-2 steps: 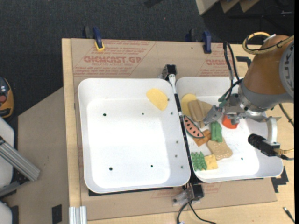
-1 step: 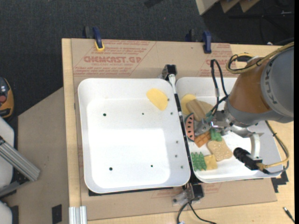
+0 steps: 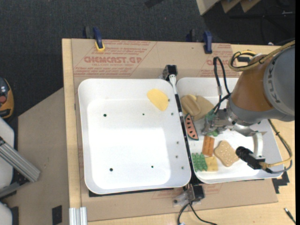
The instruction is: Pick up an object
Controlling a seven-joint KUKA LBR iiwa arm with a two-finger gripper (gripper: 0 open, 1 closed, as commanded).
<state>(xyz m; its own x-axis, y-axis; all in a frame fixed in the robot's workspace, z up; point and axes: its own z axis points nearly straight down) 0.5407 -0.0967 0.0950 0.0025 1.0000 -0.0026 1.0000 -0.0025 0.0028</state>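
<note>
- The end effector is low in the right bin, near its left wall; whether it is wide or narrow, I cannot tell.
- Carrot, bread just below it.
- Yellow piece lies in the left bin, at its far right corner.

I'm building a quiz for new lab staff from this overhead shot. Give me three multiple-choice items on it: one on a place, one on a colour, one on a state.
1. Where does the yellow piece lie?
A. In the left bin, near its upper right corner
B. In the right bin
C. On the cardboard outside the bins

2. What colour is the small item at the right bin's lower left?
A. Blue
B. Green
C. Black

3. Where is the gripper?
A. Over the left bin's middle
B. Off the bench
C. Low over the right bin, among the toy foods

Answers: 1 A, it rests on the left bin's white floor by the divider. 2 B, it is green beside the orange carrot-like piece. 3 C, the arm reaches into the right bin.
</note>
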